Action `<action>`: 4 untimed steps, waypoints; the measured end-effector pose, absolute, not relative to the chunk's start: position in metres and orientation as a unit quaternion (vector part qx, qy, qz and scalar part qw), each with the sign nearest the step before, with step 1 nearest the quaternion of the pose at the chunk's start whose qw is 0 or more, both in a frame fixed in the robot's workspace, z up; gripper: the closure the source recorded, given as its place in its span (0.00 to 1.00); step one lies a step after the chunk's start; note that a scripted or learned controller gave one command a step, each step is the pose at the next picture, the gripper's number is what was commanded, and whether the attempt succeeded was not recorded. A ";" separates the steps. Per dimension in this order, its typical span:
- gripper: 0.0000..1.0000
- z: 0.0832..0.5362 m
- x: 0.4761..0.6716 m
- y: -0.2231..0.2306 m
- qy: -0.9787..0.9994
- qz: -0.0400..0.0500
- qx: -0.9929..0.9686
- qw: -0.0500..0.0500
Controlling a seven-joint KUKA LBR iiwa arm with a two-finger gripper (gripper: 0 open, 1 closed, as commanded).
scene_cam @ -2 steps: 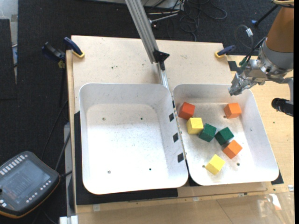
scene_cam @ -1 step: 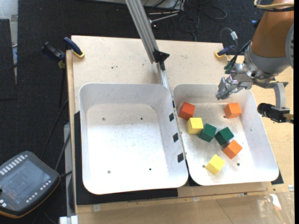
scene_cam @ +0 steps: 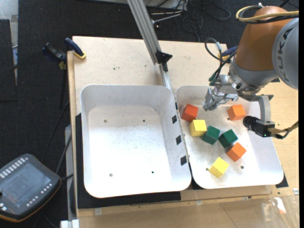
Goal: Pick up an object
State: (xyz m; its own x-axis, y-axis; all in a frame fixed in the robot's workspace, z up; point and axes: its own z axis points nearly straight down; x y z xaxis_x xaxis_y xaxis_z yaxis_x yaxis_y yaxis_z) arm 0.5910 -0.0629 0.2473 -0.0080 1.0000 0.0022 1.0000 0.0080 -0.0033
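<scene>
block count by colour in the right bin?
Orange blocks: 3
Yellow blocks: 2
Green blocks: 2
Total: 7, all in the right bin.

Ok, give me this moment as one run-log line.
gripper: above right bin, holding nothing seen | nearest: orange cube | seven cubes in bin | left bin: not involved
</scene>
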 end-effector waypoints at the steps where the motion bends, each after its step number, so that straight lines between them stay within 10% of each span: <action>1: 1.00 0.243 0.561 -0.027 -0.709 0.001 -0.705 0.002; 3: 1.00 0.238 0.510 0.069 -0.710 0.000 -0.704 0.002; 4: 0.00 0.238 0.511 0.065 -0.707 0.000 -0.707 0.000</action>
